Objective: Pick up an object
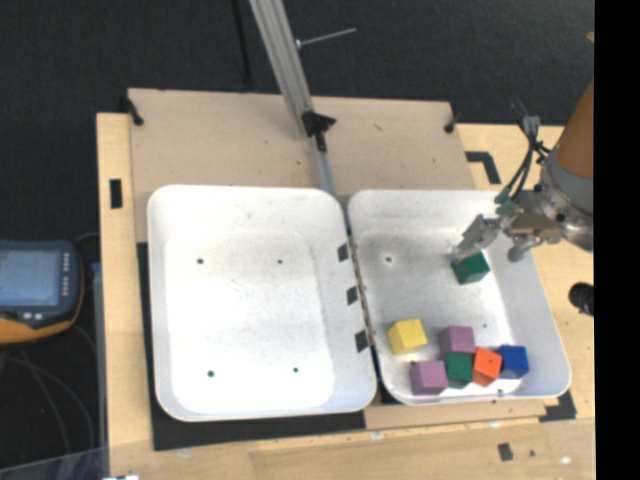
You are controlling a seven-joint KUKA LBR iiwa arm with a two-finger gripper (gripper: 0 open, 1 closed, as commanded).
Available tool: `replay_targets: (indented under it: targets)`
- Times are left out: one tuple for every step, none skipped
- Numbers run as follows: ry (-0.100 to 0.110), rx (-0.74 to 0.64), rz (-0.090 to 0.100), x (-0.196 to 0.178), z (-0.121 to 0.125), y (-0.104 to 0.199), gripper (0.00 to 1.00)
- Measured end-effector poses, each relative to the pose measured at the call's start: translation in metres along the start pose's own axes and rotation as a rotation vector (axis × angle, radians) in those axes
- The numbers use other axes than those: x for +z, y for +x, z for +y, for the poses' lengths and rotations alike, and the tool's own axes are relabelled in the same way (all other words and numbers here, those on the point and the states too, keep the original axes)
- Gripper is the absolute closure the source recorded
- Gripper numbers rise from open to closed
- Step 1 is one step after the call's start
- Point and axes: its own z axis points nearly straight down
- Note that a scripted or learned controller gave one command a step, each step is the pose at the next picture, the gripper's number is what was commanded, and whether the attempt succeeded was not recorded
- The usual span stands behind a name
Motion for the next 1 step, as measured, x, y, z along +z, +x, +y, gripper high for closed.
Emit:
replay_targets:
  targets:
    - [-0.003, -0.008, -0.001, -0.0250, 0.0319, 0.0032, 0.00]
